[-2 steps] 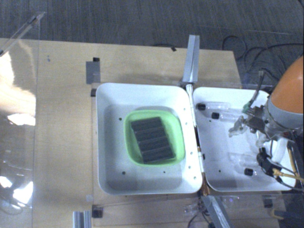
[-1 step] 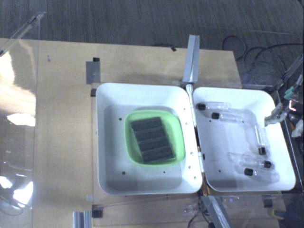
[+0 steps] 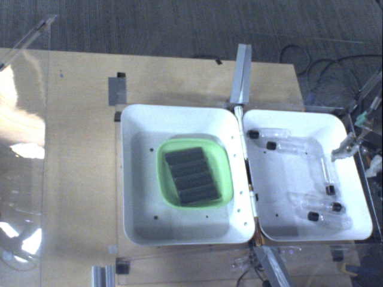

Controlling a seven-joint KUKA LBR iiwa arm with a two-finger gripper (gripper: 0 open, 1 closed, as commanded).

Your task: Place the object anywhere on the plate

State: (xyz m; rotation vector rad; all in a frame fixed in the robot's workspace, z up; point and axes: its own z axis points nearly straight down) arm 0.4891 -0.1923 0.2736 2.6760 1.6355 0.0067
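a: state the contents of each container.

b: the left bin (image 3: pixel 134 178) holds a green plate (image 3: pixel 164 160), square with rounded corners. a dark grey ribbed block (image 3: pixel 191 176) lies flat on the plate, near its centre and turned at a slight angle to the plate's sides. the right bin (image 3: pixel 281 223) holds several clear plastic tubes with black caps. two tubes (image 3: pixel 272 138) lie near the far left corner. one thin tube (image 3: pixel 327 173) lies along the right side. two or three more tubes (image 3: pixel 320 209) lie together near the front right corner; the exact count cannot be told, as the clear plastic blends into the white floor.

a: state the position of the gripper.

b: the gripper (image 3: pixel 345 148) is at the right edge of the right bin, over its rim. it is small and partly cut off there, and it cannot be told whether the fingers are open or closed.

a: describe the surface and the room.

b: the two bins sit side by side, touching, on a pale wood-coloured surface (image 3: pixel 72 172). a grey metal bar (image 3: pixel 241 76) runs back from the seam between them. a clear sheet with bright glare (image 3: pixel 21 124) covers the left part of the surface. dark grey carpet (image 3: pixel 179 17) lies beyond the far edge, with black cables (image 3: pixel 326 61) at the upper right.

a: describe the task object.

b: the block is rectangular, matte, dark grey to black, with four or five raised ridges across its top. it rests wholly inside the plate's rim, well apart from the gripper.
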